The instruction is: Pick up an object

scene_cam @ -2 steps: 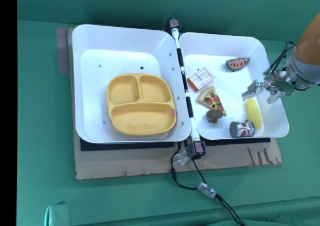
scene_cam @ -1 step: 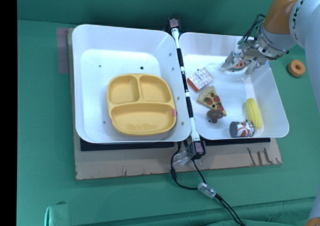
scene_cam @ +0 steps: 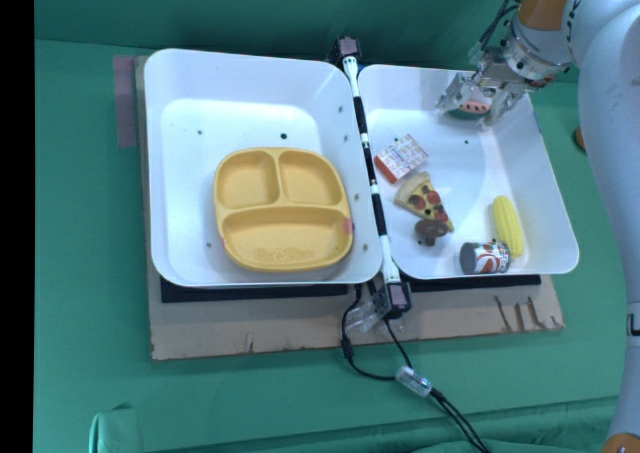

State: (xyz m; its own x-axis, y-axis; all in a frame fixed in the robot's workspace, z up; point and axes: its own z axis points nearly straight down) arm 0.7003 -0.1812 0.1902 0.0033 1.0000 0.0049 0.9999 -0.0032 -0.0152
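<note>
My gripper (scene_cam: 470, 104) hangs over the back of the right bin (scene_cam: 545, 191), near its far rim. A small green and red toy (scene_cam: 467, 111) sits between its two fingers, and they are closed against it. On the right bin's floor lie a red and white box (scene_cam: 401, 158), a pizza slice (scene_cam: 424, 197), a brown mushroom-like piece (scene_cam: 432, 231), a yellow corn cob (scene_cam: 507, 223) and a small can (scene_cam: 484, 257).
The left bin (scene_cam: 190, 111) holds a yellow divided plate (scene_cam: 284, 209). A black and white striped rod (scene_cam: 367, 166) runs between the bins. Cables (scene_cam: 400, 366) trail off the front of the cardboard base. The arm comes down at the far right.
</note>
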